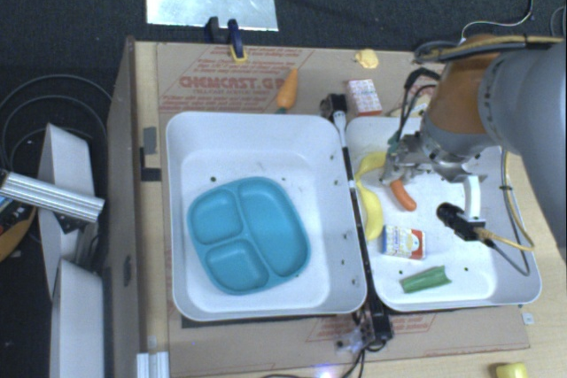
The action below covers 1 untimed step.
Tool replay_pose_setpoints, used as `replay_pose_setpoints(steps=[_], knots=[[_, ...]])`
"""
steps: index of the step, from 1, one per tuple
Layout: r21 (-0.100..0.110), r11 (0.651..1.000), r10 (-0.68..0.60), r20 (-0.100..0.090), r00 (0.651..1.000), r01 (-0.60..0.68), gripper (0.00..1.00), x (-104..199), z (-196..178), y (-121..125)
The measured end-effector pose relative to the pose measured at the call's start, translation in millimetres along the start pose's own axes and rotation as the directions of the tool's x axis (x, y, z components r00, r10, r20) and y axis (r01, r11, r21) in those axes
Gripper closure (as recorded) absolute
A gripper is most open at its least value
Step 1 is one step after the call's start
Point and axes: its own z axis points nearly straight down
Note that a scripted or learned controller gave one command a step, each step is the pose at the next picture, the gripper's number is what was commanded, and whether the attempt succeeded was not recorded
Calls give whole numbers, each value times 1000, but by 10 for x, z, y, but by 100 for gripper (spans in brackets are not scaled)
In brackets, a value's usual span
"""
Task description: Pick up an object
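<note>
The right bin [509, 274] holds a yellow banana [371, 206], a short orange-red sausage-shaped piece [404, 196], a small white and red carton [403, 242] and a green piece [425, 279]. My gripper [398, 170] hangs low over the bin's upper left part. It is just above the orange-red piece's upper end and beside the banana's top. The arm's grey wrist [447, 142] hides the bin floor behind it. Nothing shows as lifted off the bin floor.
In the left bin [257, 137] lies a blue divided plate [248, 235]. Behind the bins, an orange carrot [286, 90], a small box [363, 96] and a yellow bit [367, 58] lie on the cardboard. A black cable plug [456, 220] hangs over the right bin.
</note>
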Motion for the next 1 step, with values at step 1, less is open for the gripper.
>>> replay_pose_setpoints(steps=[1], knots=[[-3,1000,-7,-2,1000,7,100,610,-944,-267]])
